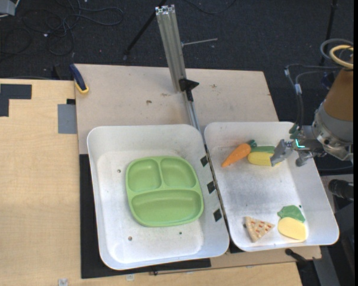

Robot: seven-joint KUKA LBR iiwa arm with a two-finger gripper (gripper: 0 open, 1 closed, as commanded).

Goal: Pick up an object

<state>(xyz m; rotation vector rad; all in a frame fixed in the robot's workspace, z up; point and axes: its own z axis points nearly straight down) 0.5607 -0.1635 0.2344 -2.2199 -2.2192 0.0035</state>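
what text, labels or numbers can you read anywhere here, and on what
None: no readable word, number, label or sign stands on anything.
The green tray, carrot, corn, pizza slice and lemon are plain.
The two white bins bear no print.
The gripper shows a small teal light, not a character.

The pale wooden table (pixel 227 94) carries two shallow white plastic bins, left (pixel 107 159) and right (pixel 310 189), touching side by side.
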